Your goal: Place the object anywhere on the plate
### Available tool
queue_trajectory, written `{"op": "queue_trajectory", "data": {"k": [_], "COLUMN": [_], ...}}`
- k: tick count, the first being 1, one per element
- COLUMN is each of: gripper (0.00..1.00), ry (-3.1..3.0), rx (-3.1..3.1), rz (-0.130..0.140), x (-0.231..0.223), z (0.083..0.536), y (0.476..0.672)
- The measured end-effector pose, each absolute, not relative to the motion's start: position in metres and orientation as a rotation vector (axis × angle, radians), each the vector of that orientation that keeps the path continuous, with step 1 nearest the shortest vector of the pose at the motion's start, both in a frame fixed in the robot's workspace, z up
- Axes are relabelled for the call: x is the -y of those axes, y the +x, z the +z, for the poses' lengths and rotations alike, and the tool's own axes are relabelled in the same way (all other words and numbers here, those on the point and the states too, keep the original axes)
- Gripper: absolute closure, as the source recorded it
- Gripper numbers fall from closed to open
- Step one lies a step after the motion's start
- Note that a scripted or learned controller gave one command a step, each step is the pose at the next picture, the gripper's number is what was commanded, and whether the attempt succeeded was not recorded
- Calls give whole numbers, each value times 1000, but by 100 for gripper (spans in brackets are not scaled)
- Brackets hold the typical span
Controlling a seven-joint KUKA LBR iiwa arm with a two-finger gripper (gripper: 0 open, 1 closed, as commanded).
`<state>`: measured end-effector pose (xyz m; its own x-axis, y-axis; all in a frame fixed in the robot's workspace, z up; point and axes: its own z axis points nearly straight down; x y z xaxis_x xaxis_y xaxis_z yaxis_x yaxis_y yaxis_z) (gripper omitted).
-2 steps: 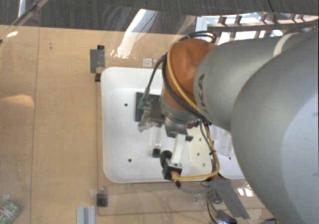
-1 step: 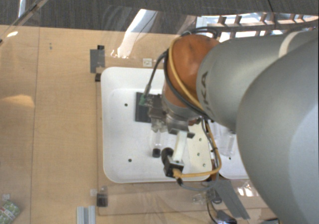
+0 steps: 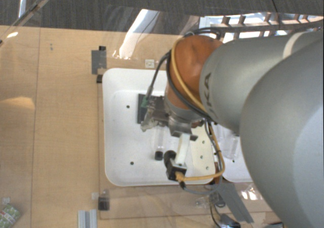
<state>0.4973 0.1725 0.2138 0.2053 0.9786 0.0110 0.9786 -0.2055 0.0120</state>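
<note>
Your grey arm (image 3: 263,105) looms over the left bin (image 3: 116,120), claw (image 3: 152,115) low inside, its state untellable, object and plate undiscernible, so confirm a grasp first.

Bright, even daylight, strong white glare streak on the clear sheet just above the white bin (image 3: 116,136), window reflections to its upper right, soft shadow under the arm (image 3: 263,110), close arm slightly blurred, bin overexposed.
</note>
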Motion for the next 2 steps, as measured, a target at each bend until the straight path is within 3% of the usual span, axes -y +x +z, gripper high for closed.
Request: {"op": "queue_trajectory", "data": {"k": [1,2], "gripper": [100,100], "ry": [2434,2322], "rx": [-1980,-2118], "rz": [31,-1], "x": [-172,-159], "z": [224,123], "y": [499,495]}}
